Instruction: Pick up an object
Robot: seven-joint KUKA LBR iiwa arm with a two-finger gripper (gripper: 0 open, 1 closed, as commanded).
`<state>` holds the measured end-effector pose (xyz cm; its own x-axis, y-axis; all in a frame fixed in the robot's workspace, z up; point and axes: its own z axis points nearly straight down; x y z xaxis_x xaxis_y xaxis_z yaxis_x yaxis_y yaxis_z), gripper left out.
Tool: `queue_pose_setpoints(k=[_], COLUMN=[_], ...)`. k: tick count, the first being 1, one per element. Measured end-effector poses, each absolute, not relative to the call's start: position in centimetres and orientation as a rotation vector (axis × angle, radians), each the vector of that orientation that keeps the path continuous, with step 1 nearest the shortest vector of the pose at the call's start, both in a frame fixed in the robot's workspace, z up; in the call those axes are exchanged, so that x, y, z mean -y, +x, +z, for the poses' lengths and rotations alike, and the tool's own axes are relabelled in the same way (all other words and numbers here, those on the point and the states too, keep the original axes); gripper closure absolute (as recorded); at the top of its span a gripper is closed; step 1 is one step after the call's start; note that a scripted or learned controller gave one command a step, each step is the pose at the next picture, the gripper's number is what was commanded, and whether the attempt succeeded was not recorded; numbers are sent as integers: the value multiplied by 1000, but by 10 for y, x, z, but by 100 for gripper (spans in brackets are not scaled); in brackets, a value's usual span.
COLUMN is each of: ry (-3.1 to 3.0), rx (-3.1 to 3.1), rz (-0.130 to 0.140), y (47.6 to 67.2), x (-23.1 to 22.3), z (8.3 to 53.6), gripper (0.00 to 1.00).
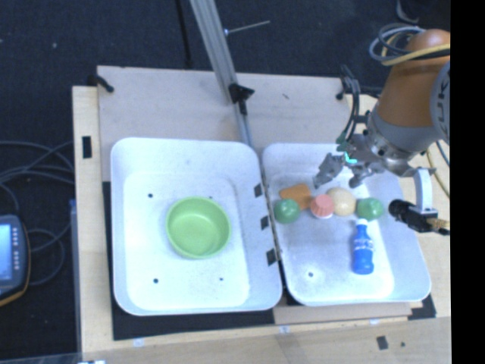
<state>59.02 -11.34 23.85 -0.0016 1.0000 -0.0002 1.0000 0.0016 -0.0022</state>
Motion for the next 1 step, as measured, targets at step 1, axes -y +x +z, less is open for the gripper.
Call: queue_pose_setpoints(k=[1], ry=[-2219], rx=[2222], rz=[3], y=[590], x=[113], z=[239], gripper=[0])
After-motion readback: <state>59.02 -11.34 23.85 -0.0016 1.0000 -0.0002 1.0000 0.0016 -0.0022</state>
